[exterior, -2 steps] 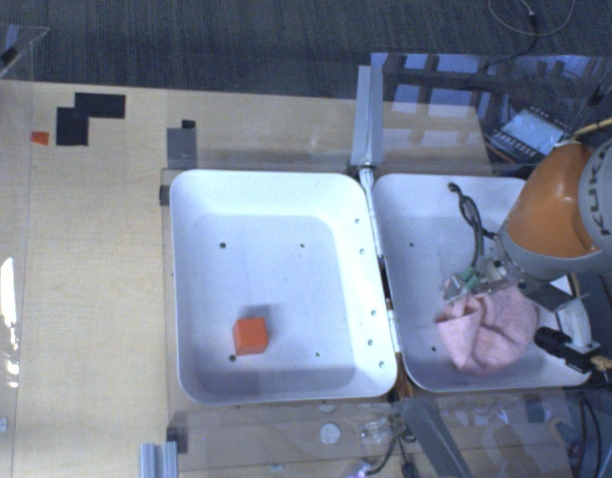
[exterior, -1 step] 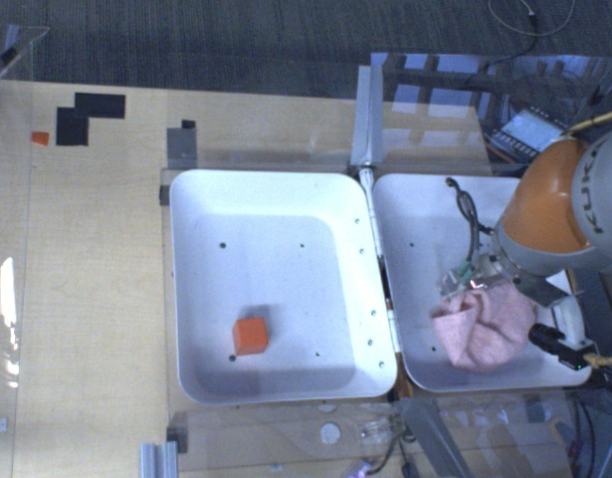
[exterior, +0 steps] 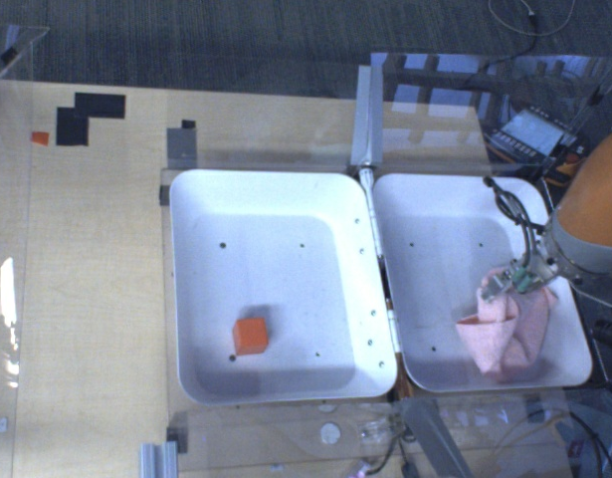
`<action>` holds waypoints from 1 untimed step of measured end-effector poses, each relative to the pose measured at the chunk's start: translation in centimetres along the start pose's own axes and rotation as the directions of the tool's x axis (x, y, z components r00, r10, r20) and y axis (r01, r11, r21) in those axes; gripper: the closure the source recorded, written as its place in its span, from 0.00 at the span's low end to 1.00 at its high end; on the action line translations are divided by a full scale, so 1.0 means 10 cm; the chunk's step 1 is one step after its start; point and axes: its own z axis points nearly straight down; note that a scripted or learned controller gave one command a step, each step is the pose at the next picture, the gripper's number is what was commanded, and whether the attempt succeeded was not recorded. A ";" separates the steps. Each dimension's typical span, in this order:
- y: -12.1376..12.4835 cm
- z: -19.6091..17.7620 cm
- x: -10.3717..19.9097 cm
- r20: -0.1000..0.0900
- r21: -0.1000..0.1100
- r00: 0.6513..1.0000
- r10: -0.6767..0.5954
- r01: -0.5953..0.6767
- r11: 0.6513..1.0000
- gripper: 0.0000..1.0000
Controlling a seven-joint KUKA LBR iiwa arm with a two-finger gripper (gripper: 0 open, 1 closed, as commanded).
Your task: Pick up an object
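1. No brand, label or writing can be read on anything here.
2. The pink cloth (exterior: 507,329) lies crumpled in the right bin (exterior: 435,217), near its right wall, its length running from upper left to lower right.
3. The gripper (exterior: 511,283) sits at the cloth's top edge; whether its jaws are parted or closed cannot be told.
4. An orange block (exterior: 251,336) rests in the left bin (exterior: 266,217).

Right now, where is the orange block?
The orange block lies in the left bin, near its front-left corner. It sits well apart from the pink cloth and the gripper, both in the right bin.
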 end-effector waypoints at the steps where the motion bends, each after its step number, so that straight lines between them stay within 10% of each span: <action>1: 0.18 0.65 0.21 0.007 -0.009 1.000 0.003 -0.003 1.000 0.00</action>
